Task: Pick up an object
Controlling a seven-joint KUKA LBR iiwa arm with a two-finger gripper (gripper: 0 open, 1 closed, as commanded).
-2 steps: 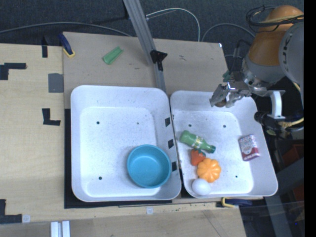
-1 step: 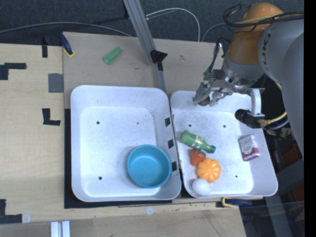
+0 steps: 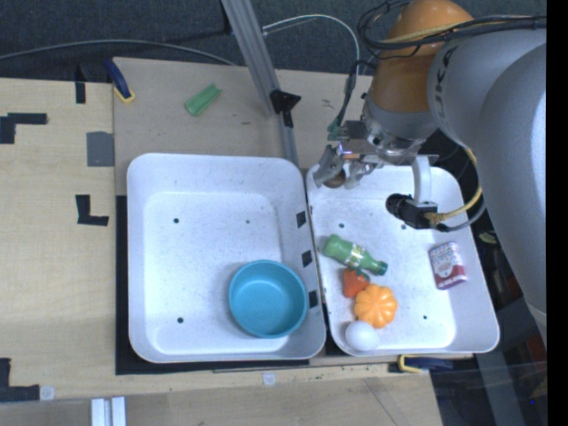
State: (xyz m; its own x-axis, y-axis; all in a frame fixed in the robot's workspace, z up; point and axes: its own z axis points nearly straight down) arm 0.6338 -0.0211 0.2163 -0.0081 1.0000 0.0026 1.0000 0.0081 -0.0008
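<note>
Tool sits at right bin's far-left corner, by the shared rim; can't tell its grip state. Green bottle, red piece, orange pumpkin, white egg cluster near-left; red can right. Bin middle open. Blue bowl in left bin.

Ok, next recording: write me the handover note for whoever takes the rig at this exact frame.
Claw: hanging over the top left corner of the right bin; something small and brownish sits at its tip, but I cannot tell whether it is gripped.
Right bin holds: green bottle, small red item, orange pumpkin, white egg, red can.
Left bin holds: blue bowl.
Green block lies on the bench, outside the bins.
Done: no confirmed pick.
Left: grasp one object and lift it clear.
</note>
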